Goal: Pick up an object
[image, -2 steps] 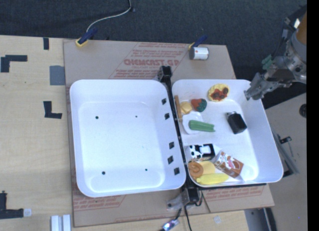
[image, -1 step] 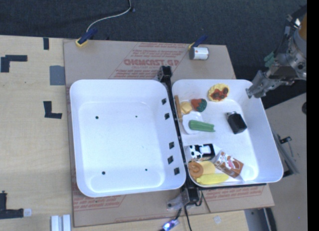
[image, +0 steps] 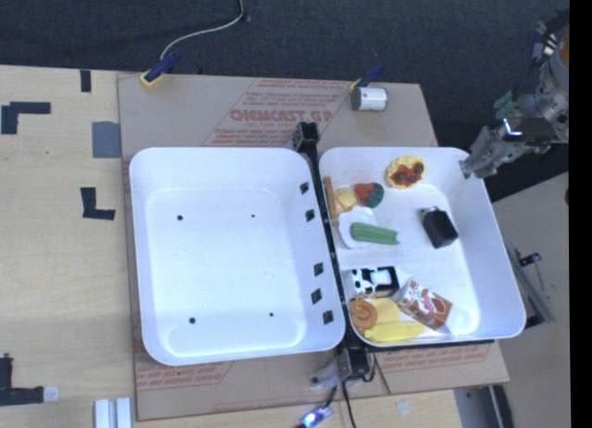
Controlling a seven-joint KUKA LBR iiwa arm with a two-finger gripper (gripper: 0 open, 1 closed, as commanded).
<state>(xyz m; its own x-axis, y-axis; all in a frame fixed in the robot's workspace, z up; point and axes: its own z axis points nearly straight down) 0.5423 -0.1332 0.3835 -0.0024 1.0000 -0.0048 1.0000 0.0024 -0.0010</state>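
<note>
The right bin (image: pixel 495 250) holds several small items: a yellow disc with red bits (image: pixel 406 171), a red and green piece beside a tan one (image: pixel 367 194), a green piece on a white plate (image: pixel 374 233), a black block (image: pixel 438 227), a black-and-white piece (image: pixel 374 280), a red and white packet (image: pixel 424 305), an orange ring (image: pixel 362 312) and a yellow banana shape (image: pixel 394 332). My gripper (image: pixel 476 164) hangs at the right bin's upper right corner, just outside its rim, apart from every item. Nothing shows between its fingers.
The left bin (image: pixel 222 250) lies beside the right one, joined by a black divider with clips (image: pixel 317 232). Both rest on a cardboard sheet (image: pixel 268 112). A small grey cylinder (image: pixel 372 98) and blue clamps (image: pixel 159 67) sit at the sheet's far edge.
</note>
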